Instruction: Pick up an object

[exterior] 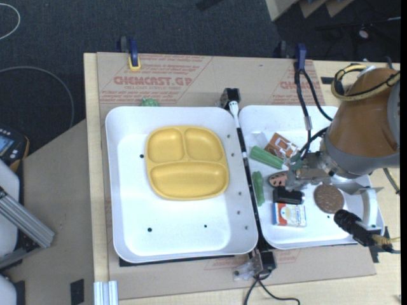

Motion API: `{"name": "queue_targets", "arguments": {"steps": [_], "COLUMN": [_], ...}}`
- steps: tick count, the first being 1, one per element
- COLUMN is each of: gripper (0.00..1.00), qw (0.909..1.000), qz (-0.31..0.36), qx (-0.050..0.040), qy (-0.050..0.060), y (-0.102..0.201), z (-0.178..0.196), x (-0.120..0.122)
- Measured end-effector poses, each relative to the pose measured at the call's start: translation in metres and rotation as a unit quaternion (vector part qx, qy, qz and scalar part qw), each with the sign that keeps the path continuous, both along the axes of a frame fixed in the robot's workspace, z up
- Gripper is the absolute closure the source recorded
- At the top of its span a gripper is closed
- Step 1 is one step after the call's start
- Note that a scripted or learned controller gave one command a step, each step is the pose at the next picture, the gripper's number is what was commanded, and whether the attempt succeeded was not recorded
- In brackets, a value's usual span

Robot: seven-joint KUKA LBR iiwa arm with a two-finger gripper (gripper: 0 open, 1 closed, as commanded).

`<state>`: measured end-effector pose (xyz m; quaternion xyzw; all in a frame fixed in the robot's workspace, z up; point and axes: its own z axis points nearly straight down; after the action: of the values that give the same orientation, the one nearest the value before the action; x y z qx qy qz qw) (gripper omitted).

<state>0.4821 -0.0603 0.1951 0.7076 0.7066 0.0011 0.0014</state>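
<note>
The arm (365, 122) reaches in from the right over the right bin (267, 230). Its gripper (296, 180) is low among the clutter near the middle of that bin. Whether the tool is wide, narrow or holding anything cannot be told from this view; no object is seen clamped in it.

Candidate objects all lie in the right bin: a green stick (266, 156) and a second green stick (257, 188) near the divider, a small orange-and-white packet (280, 146) toward the far side, a black block (287, 197) touching a small printed card (290, 215), and a brown disc (329, 199) just beside the gripper. The left bin (127, 227) bears a yellow divided plate (187, 162), well apart from the arm.

Judgement: the step in hand is the descent onto a target, likely the black block or the item just above it. The next move calls for a firm close on one object alone, then a straight lift. Crowding makes a double or glancing grasp a risk.
</note>
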Motion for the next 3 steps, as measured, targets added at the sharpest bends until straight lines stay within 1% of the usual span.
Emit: {"name": "queue_targets", "arguments": {"steps": [1, 2, 3], "gripper": [1.0, 1.0, 1.0], "qw": [1.0, 1.0, 1.0], "qz": [0.0, 0.004, 0.001], "qx": [-0.0005, 0.0014, 0.0004], "qy": [-0.001, 0.0, -0.006], "y": [0.0, 0.06, 0.052], "z": [0.01, 0.031, 0.153], "x": [0.001, -0.001, -0.001]}}
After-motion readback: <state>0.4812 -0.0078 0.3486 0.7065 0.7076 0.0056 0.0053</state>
